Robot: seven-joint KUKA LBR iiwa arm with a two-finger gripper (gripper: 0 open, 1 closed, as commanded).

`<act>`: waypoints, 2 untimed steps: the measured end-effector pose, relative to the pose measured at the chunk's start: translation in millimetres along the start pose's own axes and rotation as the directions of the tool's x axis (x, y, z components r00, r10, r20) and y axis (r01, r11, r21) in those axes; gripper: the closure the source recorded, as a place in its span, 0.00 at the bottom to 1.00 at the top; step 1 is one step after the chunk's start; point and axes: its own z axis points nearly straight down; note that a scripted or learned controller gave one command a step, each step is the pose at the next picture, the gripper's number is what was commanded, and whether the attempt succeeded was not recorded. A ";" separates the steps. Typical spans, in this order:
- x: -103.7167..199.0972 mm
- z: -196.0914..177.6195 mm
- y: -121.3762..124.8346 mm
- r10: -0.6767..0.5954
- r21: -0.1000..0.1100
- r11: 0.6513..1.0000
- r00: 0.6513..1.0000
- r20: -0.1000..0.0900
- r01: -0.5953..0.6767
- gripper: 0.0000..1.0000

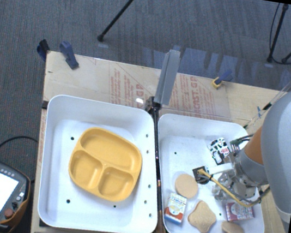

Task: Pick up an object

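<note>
Red lettering (130, 89) on the bench (85, 78) and the carton label (176, 207) are illegible.

I see bare wood surface (112, 83) carrying left bin (52, 194) and right bin (188, 127), touching side by side; blue clamp (68, 54) at far-left corner.

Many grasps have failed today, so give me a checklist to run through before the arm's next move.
1. The pincer is over the right bin: ok.
2. Whether the pincer holds something: cannot tell.
3. The round biscuit lies clear of the arm: ok.
4. The pink packet is fully in view: not ok, the arm covers part of it.
5. The yellow plate sits flat in the left bin: ok.
</note>
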 end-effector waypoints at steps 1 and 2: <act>-62.5 -0.9 36.8 0.001 0.011 1.000 1.000 -0.004 -0.001 1.00; 13.8 -0.4 20.7 -0.003 0.001 1.000 1.000 -0.002 0.003 1.00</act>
